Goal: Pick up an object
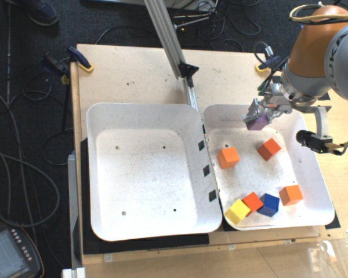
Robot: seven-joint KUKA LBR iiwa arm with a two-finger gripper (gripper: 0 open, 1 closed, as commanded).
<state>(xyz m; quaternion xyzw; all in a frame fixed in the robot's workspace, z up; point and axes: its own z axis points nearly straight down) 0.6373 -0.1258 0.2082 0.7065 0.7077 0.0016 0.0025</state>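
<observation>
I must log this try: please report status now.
Pincer over right bin's far edge, purple block at its tip. Grip unclear. Six blocks below; left bin alongside.

The arm (322,51) is showing a broad orange band over its rounded upper casing, with smooth grey shell running on to the right, where part of a dark lettered marking is peeking out. A thin pale cable is looping over the top of the orange section. Below the band, the wrist is narrowing into a grey metal ring with small fittings and thin wires bunching around it. The claw (260,116) is looking like a small cluster of silver-grey metal parts. A white bracket is carrying a black cylindrical piece beside the wrist.
</observation>
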